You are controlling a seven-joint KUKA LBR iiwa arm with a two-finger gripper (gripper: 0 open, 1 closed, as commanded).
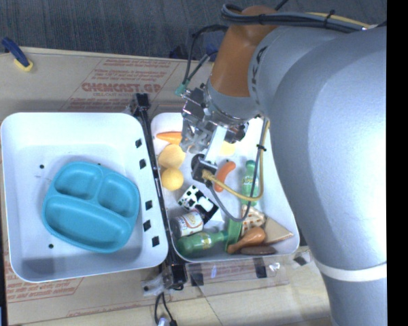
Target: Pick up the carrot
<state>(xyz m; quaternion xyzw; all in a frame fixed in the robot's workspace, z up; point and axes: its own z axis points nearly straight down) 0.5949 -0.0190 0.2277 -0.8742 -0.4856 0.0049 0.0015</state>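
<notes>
The grey arm [313, 128] reaches over the right bin [285, 216], its end effector [198, 141] lowered among the clutter at the bin's upper part; whether it is released or clenched cannot be told. The carrot [168, 137] lies just left of it, near the bin's upper left corner, beside two yellow lemons [171, 168]. Lower in the bin sit a black-and-white die [190, 197], a green bottle [204, 242] and a small can [188, 223]. The left bin [27, 141] holds a blue divided plate [90, 205] on the counter [95, 80].
</notes>
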